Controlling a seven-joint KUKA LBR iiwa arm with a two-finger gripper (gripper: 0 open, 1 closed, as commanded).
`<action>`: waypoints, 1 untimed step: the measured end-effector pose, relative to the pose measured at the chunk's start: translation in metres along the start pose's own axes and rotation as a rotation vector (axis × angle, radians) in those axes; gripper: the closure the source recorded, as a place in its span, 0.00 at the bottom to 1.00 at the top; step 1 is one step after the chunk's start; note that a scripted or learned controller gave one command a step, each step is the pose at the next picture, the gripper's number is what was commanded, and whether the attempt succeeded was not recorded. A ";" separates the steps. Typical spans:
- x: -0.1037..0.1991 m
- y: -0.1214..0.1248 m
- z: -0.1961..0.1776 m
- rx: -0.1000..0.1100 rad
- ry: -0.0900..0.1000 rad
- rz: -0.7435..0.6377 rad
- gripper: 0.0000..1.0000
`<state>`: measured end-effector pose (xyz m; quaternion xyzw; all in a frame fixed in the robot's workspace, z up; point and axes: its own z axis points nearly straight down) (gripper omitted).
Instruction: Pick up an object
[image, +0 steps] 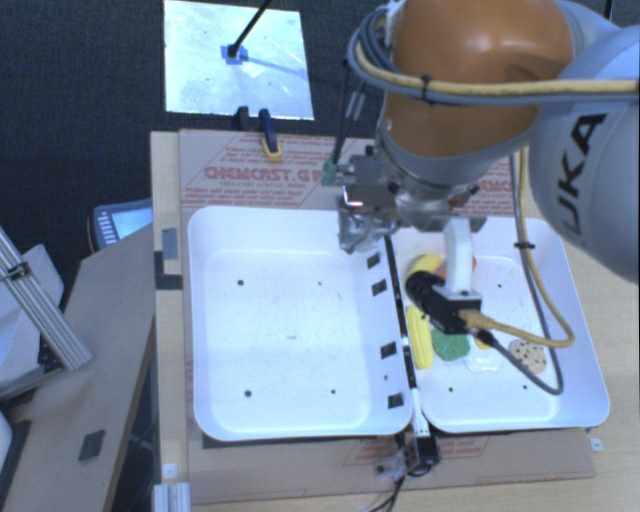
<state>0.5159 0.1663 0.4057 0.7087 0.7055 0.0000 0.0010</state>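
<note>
My gripper (425, 235) hangs low over the far left part of the right bin (575, 400), under the big orange-banded wrist, which hides much of it. Just below it lies a yellow object (427, 265), with a small orange-red piece (472, 268) beside it. Nearer the front, a long yellow piece (421, 342) lies along the bin's left wall. A green object (453, 347) touches it on the right. A round cookie-like piece (527, 355) with dark spots lies further right. I see nothing held by the gripper.
The left bin (280, 320) stands beside the right one, with a black-tabbed divider (392, 320) where they meet. A yellow cable (540, 300) loops over the right bin. A yellow-tipped clamp (268, 135) sits at the bench's far edge.
</note>
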 end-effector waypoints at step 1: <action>0.031 -0.030 -0.034 -0.003 0.005 -0.012 1.00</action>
